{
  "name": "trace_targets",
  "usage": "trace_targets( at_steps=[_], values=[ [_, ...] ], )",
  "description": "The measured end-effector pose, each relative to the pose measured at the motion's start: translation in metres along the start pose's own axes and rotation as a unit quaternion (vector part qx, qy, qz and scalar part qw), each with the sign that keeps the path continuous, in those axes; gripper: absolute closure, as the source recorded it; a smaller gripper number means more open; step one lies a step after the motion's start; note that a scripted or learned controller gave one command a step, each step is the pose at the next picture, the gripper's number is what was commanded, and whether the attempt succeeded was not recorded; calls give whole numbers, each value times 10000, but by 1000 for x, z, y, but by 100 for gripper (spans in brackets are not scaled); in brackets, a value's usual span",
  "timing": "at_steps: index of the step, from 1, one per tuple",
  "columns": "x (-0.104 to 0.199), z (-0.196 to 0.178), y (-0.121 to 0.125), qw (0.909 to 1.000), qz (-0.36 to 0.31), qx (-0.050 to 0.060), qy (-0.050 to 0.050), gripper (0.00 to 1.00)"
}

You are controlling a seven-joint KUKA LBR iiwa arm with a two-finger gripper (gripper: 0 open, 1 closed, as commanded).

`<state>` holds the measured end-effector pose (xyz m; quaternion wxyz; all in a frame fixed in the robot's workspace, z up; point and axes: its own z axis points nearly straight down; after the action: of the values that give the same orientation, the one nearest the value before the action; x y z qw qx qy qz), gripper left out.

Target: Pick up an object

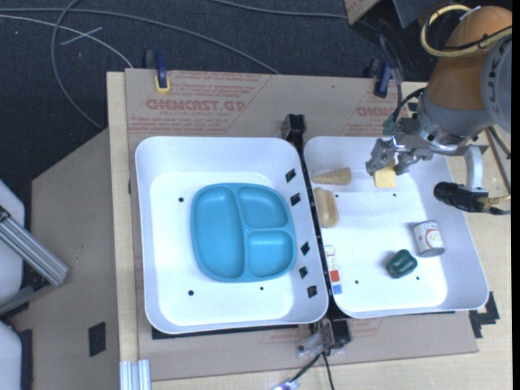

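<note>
End effector (390,162) hovering over right bin's (455,295) far end; finger state: cannot tell. Yellow block (385,178) sitting directly beneath, seemingly touching. Tan wedge (332,175) lying just left, long axis pointing toward end effector.

The arm (479,63) is cut off at the right edge.

Red lettering on the brown board (244,96) under the bins read "CHEMCAST GP", upside down toward twelve o'clock. More red print ran near the one o'clock corner, too small to read. The small can (427,238) bore an unreadable label.
</note>
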<state>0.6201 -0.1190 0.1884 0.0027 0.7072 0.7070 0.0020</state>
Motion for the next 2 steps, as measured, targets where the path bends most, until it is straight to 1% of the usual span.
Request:
trace_targets(
  at_steps=[1, 2],
  values=[
    [0, -33, 2, 10000, -7, 6, 2, 100],
    [48, -35, -15, 10000, -28, 45, 20, 100]
  ],
)
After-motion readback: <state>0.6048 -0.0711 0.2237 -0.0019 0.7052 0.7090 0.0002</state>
